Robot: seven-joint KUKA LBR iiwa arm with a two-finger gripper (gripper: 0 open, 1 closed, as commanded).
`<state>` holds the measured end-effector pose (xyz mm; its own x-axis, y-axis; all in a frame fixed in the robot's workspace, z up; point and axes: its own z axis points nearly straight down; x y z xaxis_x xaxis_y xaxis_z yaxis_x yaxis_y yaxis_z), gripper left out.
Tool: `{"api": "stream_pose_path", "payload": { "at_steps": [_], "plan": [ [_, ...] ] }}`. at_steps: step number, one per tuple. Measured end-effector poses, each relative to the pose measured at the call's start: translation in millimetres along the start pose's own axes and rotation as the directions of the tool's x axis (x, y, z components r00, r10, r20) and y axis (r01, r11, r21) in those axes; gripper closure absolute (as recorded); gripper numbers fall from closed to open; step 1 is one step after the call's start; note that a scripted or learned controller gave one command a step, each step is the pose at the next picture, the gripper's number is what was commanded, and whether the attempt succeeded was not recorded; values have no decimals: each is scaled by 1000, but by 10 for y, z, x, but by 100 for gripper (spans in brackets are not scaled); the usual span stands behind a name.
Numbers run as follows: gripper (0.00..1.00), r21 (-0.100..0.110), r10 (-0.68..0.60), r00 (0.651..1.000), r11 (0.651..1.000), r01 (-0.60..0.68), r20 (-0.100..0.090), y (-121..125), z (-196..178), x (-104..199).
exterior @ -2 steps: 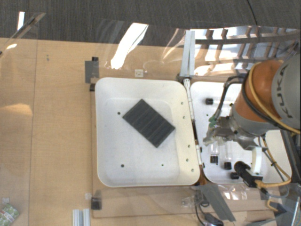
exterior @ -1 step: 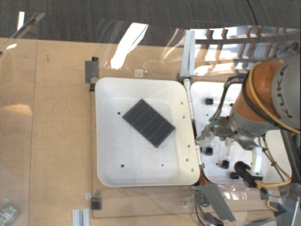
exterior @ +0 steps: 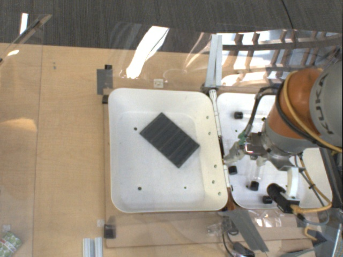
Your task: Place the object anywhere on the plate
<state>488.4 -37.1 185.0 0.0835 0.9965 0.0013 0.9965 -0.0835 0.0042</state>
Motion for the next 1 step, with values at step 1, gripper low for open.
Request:
{"api": "stream_pose_path", "payload": {
  "at_steps": [1],
  "plan": [
    [0,0,0,1000,1000,0,0,0,0,0]
  ]
}}
